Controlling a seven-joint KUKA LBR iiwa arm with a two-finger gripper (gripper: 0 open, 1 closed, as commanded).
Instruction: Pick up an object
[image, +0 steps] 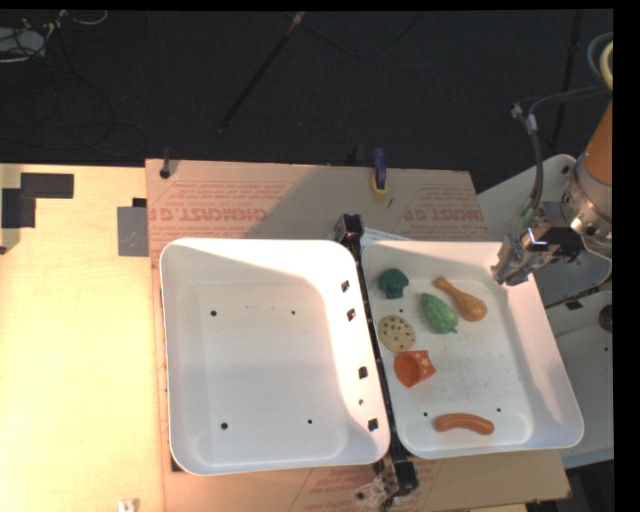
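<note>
the gripper hangs at the right bin's upper right rim, its state impossible to tell, nearest the drumstick toy, probably light, stiff, smooth plastic, best pinched across its narrow shaft.

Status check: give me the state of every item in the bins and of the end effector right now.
Dark green toy: lying in right bin.
Tan drumstick toy: lying free.
Green bumpy toy: lying free.
Round spotted cookie: flat.
Red fries carton: tipped over.
Orange sausage toy: lying near front wall.
End effector: over right bin's far corner.
</note>
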